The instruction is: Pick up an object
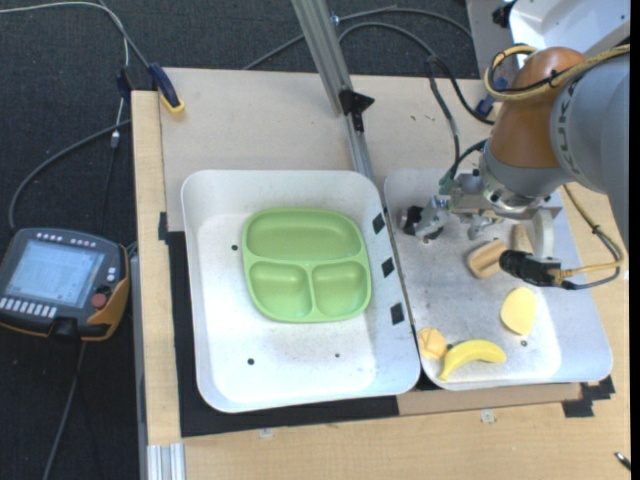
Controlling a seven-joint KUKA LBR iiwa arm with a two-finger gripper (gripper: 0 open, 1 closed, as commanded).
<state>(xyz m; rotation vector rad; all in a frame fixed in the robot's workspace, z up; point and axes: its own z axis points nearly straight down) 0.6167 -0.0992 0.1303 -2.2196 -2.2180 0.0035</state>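
Observation:
My gripper [436, 218] hangs low over the back left part of the right bin [590, 353], under the grey arm with its orange band. A tan rounded piece [486, 259] lies just in front of the gripper, close to it. Farther forward in the same bin lie a pale yellow lemon-like piece [518, 311], a yellow banana [473, 355] and a small orange-yellow piece [432, 343] near the front left corner. I see nothing held by the gripper.
The left bin [215, 368] holds a green divided plate [305, 264] at its middle. A metal pole [325, 38] slants up from between the bins at the back. A teach pendant [60, 283] lies on the floor at the left.

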